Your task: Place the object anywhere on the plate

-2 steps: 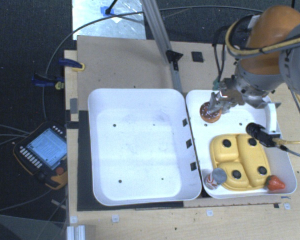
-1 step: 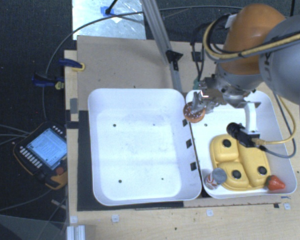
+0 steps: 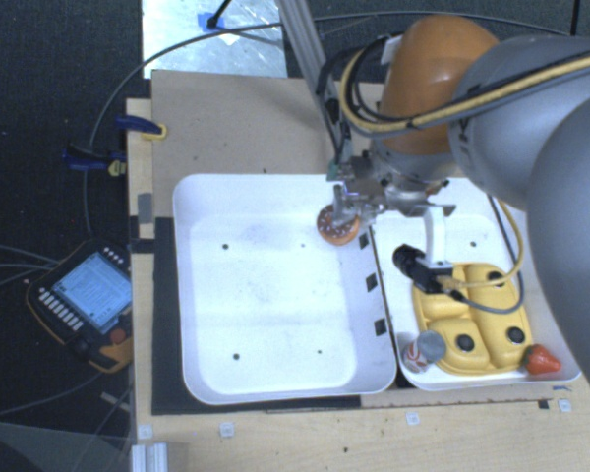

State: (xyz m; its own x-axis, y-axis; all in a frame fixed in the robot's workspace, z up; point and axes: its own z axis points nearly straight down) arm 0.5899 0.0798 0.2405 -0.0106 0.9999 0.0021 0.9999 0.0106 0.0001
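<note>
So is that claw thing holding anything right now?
Gripper: over the top right corner of the left bin, right at a small round brown object; open or closed, or actually gripping it, cannot be told.

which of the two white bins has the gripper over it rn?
The left bin. The gripper hangs over its upper right corner, by a small round brown object. The right bin holds the yellow tray instead.

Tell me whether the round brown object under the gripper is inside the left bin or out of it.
Inside. The brown object lies over the left bin's white floor near its right wall, below the gripper.
</note>
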